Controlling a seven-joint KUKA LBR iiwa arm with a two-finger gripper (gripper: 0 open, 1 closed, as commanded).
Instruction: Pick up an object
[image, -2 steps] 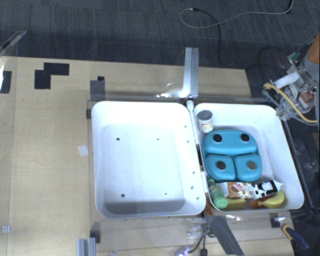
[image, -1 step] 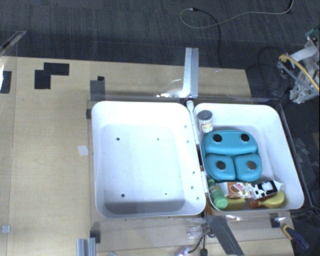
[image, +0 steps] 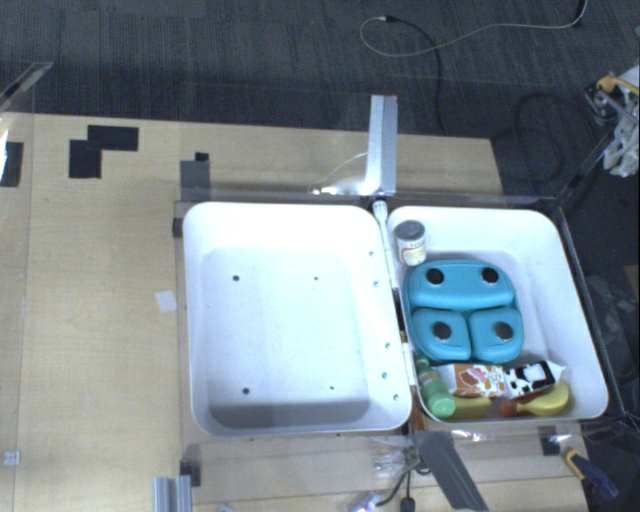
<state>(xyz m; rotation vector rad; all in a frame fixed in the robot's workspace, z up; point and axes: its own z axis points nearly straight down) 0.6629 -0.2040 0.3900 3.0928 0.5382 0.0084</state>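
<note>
Teal tray, perhaps can beside

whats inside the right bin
The right bin holds a small can, a big blue plastic piece, a green bottle, a printed carton and a yellow toy. Anything under the blue piece is hidden.

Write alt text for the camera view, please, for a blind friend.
Two white bins sit side by side on a bench. The right bin holds a teal block, a small can and a few packets; the left bin has only small dark specks.
</note>
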